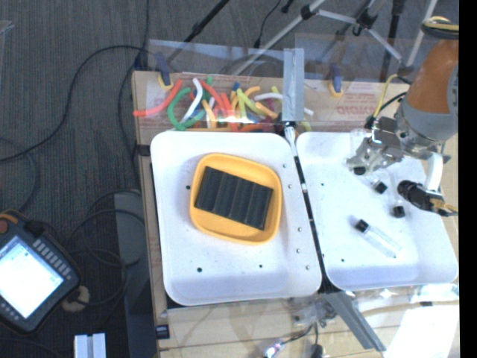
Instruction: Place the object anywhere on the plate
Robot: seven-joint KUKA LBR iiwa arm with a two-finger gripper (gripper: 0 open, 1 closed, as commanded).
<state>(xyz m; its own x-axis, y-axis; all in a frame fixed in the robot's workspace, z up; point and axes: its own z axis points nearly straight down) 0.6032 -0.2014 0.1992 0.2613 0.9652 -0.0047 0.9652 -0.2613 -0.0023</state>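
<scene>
Gripper (370,160) at right bin's (335,271) 12 o'clock; jaws' state indiscernible. Vial (376,235) lies at bin centre, ungrasped. Risk: clear round vial rolls aside, never reaching yellow plate (200,218).

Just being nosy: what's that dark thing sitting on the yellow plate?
A dark grey ridged rectangular slab lies on the rounded yellow plate in the left white bin. It covers the plate's middle, so whatever lies beneath is hidden.
</scene>
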